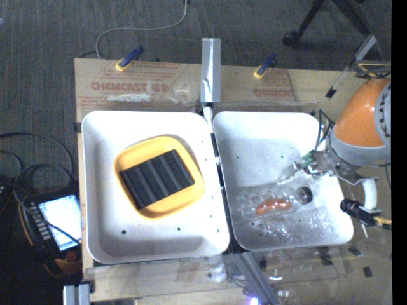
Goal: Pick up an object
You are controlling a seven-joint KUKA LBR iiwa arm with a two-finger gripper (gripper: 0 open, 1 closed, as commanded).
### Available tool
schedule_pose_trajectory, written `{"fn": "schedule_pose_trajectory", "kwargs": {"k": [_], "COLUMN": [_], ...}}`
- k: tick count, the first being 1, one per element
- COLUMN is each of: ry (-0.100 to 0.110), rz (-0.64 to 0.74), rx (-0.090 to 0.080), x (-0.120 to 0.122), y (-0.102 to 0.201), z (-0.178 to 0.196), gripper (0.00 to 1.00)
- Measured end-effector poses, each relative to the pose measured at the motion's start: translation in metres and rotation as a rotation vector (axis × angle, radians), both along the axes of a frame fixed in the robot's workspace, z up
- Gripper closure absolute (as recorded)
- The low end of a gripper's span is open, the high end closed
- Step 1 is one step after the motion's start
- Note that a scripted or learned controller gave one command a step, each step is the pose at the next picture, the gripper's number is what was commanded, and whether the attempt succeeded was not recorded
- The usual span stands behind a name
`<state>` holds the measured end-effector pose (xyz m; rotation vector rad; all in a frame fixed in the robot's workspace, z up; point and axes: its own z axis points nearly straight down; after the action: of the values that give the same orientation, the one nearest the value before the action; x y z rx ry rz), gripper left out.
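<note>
Pick not yet accomplished, as far as can be judged: every object lies in a bin and none is seen lifted. The left bin (95,170) holds a yellow tray (191,192) with a dark ribbed insert (157,178), lying flat and skewed near the bin's middle. The right bin (254,132) holds a clear bottle (276,203) on its side with something orange inside and a dark cap (304,195) pointing right; crinkled clear plastic (299,224) lies just near of it. The arm (365,122) enters from the right, its orange band above the bin's right edge, the wrist slanted down and leftward. The tool (310,162) sits low over the right bin, just far-right of the bottle's cap end; its state cannot be told at this resolution. Remaining, by this reading: closing on an object, probably the bottle, and lifting it clear.
</note>
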<state>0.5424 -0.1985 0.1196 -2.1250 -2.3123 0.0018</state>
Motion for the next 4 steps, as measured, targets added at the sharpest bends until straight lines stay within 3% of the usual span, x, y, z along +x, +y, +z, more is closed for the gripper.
{"fn": "schedule_pose_trajectory", "kwargs": {"k": [1,2,3,4], "ry": [-0.019,0.000,0.000,-0.001], "rz": [0.246,-0.242,-0.242,-0.099], "rx": [-0.009,-0.001,-0.001,-0.001], "x": [-0.029,-0.028,-0.028,-0.053], "y": [0.016,0.006,0.006,-0.005], "z": [-0.028,0.000,0.000,0.076], "gripper": [0.00,0.00,0.00,0.00]}}
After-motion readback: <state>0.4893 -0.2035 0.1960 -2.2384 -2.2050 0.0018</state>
